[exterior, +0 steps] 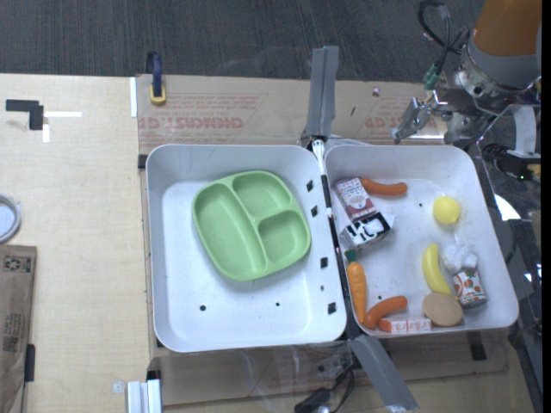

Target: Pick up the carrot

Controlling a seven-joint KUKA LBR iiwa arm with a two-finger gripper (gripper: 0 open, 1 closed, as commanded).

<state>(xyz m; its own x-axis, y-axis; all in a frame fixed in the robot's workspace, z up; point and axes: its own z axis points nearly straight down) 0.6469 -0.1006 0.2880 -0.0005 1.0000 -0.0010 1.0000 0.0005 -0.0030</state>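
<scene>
The carrot [356, 287] is orange with a small green top. It lies lengthwise against the left wall of the right bin [482, 188], near that bin's front. My gripper [413, 120] hangs above the back rim of the right bin, far behind the carrot and to its right. It is well clear of the carrot, and I see nothing held in it.
Around the carrot are a sausage [385, 310], a black-and-white box [368, 228] and a red-and-white carton [353, 198]. Another sausage [384, 188], a lemon [446, 210], a banana [433, 267], a small can [469, 289] and a round cookie [443, 310] share the bin. The left bin [172, 299] holds a green divided plate [251, 224].
</scene>
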